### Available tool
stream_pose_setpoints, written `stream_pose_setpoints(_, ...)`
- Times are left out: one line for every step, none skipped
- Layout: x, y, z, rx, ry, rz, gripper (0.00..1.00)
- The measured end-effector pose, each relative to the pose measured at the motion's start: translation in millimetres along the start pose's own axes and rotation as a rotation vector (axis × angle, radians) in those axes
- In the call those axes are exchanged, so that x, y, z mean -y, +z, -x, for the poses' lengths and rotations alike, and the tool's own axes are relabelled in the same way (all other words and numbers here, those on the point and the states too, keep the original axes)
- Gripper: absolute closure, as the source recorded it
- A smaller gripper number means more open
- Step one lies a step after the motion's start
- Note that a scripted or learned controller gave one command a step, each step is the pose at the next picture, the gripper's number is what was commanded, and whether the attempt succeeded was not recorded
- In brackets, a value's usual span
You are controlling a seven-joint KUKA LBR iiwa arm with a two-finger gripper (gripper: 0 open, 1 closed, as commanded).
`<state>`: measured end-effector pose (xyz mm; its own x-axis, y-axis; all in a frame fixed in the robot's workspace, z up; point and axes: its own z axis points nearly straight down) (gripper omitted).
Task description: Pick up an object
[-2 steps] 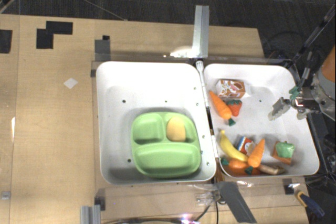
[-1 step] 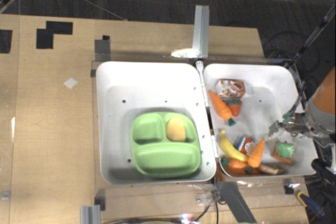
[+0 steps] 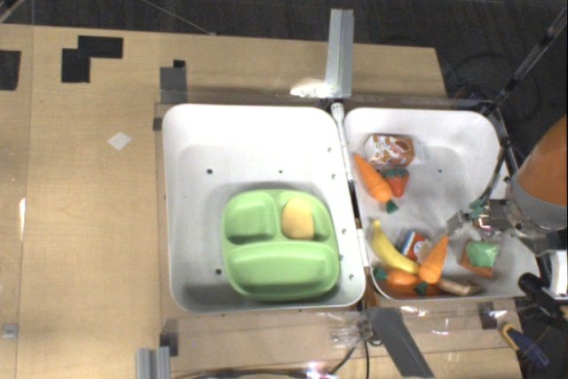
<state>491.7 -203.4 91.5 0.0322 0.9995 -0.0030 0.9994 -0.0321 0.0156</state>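
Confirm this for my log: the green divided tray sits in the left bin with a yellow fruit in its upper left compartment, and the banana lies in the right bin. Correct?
Not quite. The camera view shows the yellow fruit in the upper right compartment of the green divided tray, not the upper left. The rest holds: the tray sits in the left bin, and the banana lies in the right bin.

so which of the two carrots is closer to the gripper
The lower carrot, leaning beside the banana at the right bin's near edge. The other carrot lies further up, by the divider, far from the gripper.

Arm [image 3: 543,182] cut off at right edge; brown item [image 3: 454,286] partly under carrot [image 3: 434,257].
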Motion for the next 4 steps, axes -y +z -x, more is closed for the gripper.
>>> stream_pose_setpoints(-1,-2,-60,0.005,-0.149,0.01,0.0)
stream_pose_setpoints(-54,-80,-86,-0.003,-0.213,-0.008,0.0)
stream_pose_setpoints(-21,-8,-114,-0.005,-0.202,-0.013,0.0)
stream_pose_setpoints(-23,-20,-114,-0.004,-0.203,-0.008,1.0)
